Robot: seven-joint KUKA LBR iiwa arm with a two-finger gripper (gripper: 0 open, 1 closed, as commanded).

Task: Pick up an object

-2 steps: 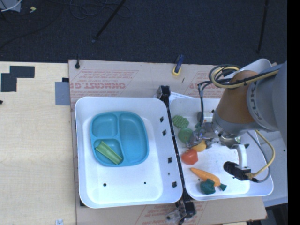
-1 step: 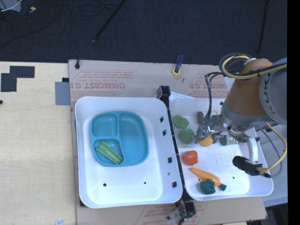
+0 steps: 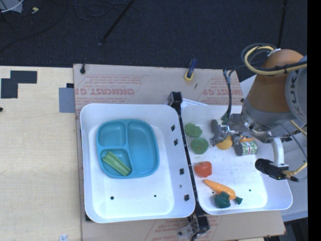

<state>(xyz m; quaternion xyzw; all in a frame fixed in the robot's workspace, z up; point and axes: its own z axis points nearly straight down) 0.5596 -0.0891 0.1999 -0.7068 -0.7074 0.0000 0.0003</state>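
We are hovering our grey two-finger gripper (image 3: 219, 133) at the frame's right-centre, directly over a small rounded yellow-orange toy (image 3: 225, 143) in the right shallow white bin (image 3: 273, 197) — apparently lining up a grasp.

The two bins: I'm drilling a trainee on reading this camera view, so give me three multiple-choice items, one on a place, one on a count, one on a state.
1. Where does the green strip lie?
A. In a lower compartment of the blue tray
B. In the right bin
C. On the cardboard

2. How many flat green pieces lie near the right bin's left wall?
A. None
B. Two
C. Five

3. How does the small can sit?
A. Upright
B. On its side
C. Stacked on the carrot

Answers: 1 A, the strip rests in the tray's lower left section. 2 B, two sit one above the other. 3 B, its label wall faces up.
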